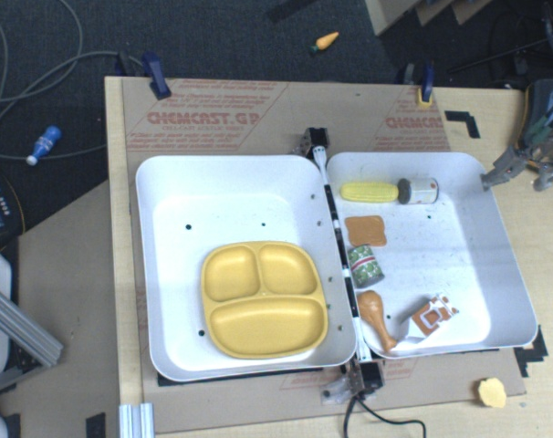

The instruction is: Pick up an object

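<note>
so the task just says grab an object, and everything grabbable is in the right bin (495, 245). the left bin (167, 190) has only a yellow divided plate (263, 297), wide and flat, which i'd skip since there's no edge a two-finger claw could pinch easily.

in the right bin, far side, there's a yellow corn cob (368, 192) lying on its side, and just right of it a small clear jar (419, 191), also lying down. along the left wall, going nearer: an orange-brown flat square (365, 230), a small green-labelled can (365, 265), then a toy drumstick (374, 318) at the near corner. to the right of the drumstick sits a little brown-and-white packet thing (434, 316), can't tell exactly what it is.

my pick would be the corn. looks like light toy plastic, stiff, probably a bit slick, and long enough that you'd close across the narrow width at its middle so it doesn't tip. it also has open floor on its near and far sides. the can and drumstick hug the bin wall, so a finger might not fit in there. the jar would likely roll.

the gripper (532, 158) is at the far right edge, outside the bin, holding nothing as far as i can see. too blurry and cropped to say how wide it's set, so i can't tell.
</note>
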You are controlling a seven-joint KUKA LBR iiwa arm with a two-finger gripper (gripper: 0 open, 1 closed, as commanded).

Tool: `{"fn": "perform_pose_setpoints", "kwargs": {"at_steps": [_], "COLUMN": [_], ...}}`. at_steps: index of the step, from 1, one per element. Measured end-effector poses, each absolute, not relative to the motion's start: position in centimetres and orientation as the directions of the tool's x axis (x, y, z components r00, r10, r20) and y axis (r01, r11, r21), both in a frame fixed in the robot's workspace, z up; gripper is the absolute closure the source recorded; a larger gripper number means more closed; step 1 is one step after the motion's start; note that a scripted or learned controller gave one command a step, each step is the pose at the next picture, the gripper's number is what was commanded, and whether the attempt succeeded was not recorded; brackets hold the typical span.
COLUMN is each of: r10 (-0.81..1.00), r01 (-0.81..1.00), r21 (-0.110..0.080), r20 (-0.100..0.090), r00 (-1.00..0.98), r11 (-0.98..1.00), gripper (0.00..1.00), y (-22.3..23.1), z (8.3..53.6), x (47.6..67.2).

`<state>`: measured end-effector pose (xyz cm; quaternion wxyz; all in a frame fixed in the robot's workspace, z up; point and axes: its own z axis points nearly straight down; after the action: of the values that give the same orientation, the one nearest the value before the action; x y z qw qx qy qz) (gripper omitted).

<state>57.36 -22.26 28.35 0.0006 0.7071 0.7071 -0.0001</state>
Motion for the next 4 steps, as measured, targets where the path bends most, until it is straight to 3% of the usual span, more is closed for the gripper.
{"fn": "perform_pose_setpoints", "kwargs": {"at_steps": [1,2,3,4], "r10": [1.0,1.0,1.0,1.0], "r01": [1.0,0.998,1.0,1.0], "r21": [-0.016,-0.058,-0.004,0.002], "r20": [0.008,0.026,0.003,-0.001], "r00": [-0.005,-0.016,-0.005,-0.003], "r11": [0.005,0.017,0.005,0.003], "gripper": [0.0,0.0,0.0,1.0], "y": [-14.6,-22.3,-15.4,-15.8], "z": [10.7,8.4,8.4,9.6], "x": [54.7,66.2,66.7,66.8]}}
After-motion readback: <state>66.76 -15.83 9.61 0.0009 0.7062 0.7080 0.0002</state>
